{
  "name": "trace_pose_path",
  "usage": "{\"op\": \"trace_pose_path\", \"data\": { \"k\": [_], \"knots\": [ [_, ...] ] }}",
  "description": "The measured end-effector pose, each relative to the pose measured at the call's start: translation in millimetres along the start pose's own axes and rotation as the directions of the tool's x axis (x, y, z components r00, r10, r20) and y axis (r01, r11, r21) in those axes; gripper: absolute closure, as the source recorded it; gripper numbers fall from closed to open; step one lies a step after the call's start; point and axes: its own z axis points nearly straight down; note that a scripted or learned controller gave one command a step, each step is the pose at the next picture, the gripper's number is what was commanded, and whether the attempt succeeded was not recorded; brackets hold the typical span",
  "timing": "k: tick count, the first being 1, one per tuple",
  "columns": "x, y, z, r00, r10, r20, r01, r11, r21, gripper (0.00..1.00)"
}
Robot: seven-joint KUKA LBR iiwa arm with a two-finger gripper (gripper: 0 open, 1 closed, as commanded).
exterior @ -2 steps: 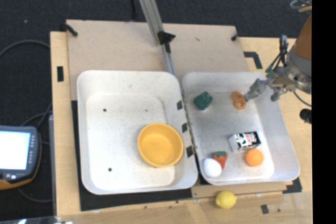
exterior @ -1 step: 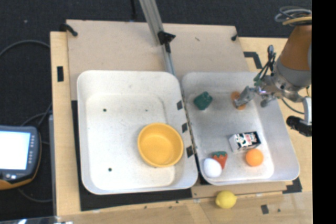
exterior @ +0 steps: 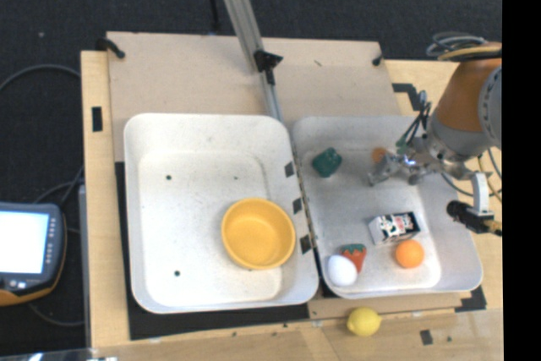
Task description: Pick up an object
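Over the right bin point(exterior: 461, 266) my arm point(exterior: 469, 101) reaches in from the right, and my claw point(exterior: 390, 167) hangs low above the bin's upper half. How far apart its tips stand I cannot tell from this slant, and I see nothing clearly caught in it. Just beside it, toward the far wall, sits a small orange object point(exterior: 379, 155); whether I touch it I cannot tell. A green object point(exterior: 326, 161) lies to the left of my claw, near the wall shared with the other bin, apart from me.

Toward the near edge of the same bin lie four more things: a small printed box point(exterior: 396, 226), tilted, with an orange ball point(exterior: 409, 254) just beside its near corner; further left a white egg-shaped object point(exterior: 341, 270) touches a red piece with a green top point(exterior: 357, 254).

The left bin point(exterior: 152, 182) holds a yellow bowl point(exterior: 258, 232), upright, near its right wall. A yellow lemon point(exterior: 363, 321) rests on the bench point(exterior: 186, 72) outside the bins, just past the right bin's near rim.
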Motion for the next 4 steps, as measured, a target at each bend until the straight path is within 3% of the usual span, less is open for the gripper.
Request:
{"op": "trace_pose_path", "data": {
  "k": [1,3,4],
  "knots": [
    [-1,2,-15,1.0,0.0,0.002,0.001,1.0,-0.008,1.0],
    [-3,-4,-105,1.0,-0.002,-0.003,0.002,1.0,-0.005,1.0],
    [56,4,-119,1.0,-0.008,-0.005,0.008,1.0,-0.006,1.0]
  ]
}}
